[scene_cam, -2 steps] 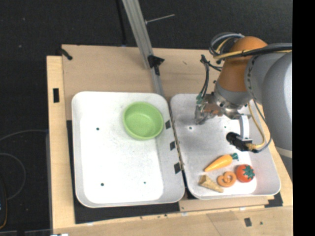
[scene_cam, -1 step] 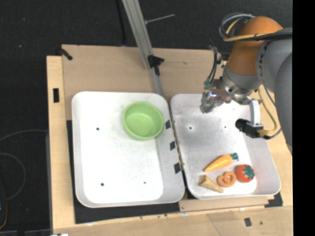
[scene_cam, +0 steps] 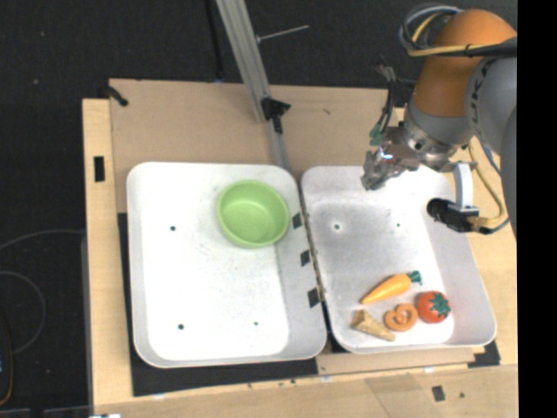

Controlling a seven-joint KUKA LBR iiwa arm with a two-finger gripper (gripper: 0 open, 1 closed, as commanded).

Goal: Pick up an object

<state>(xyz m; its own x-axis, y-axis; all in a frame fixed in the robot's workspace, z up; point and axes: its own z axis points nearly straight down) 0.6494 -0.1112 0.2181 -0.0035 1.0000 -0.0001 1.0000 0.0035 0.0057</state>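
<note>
A: Where is the gripper (scene_cam: 376, 178)?

B: Over the far edge of the right bin (scene_cam: 383, 233), near that bin's far left corner. It points down and to the left. It is small and dark against the white, so I cannot tell how it is set, and I see nothing in it.

A: And the arm behind it?

B: The wrist rises up and to the right from the gripper into a grey joint, then the orange band (scene_cam: 452, 68), which sits beyond the bin's far rim. The grey body of the arm (scene_cam: 496, 85) runs off the right side. Cables loop over the top of the orange part and down its right side.

A: What is there to pick?

B: Four small things lie together in the near right corner of the right bin, well apart from the gripper. A carrot (scene_cam: 388, 287) lies at a slant, its green top to the right. Just right of it and nearer is a tomato (scene_cam: 432, 306). An orange ring (scene_cam: 400, 318) lies between them on the near side, and a tan piece (scene_cam: 372, 324) lies to its left.

A: The other bin?

B: The left bin (scene_cam: 174, 259) holds a green bowl (scene_cam: 252, 214), upright, toward its far right corner.
</note>
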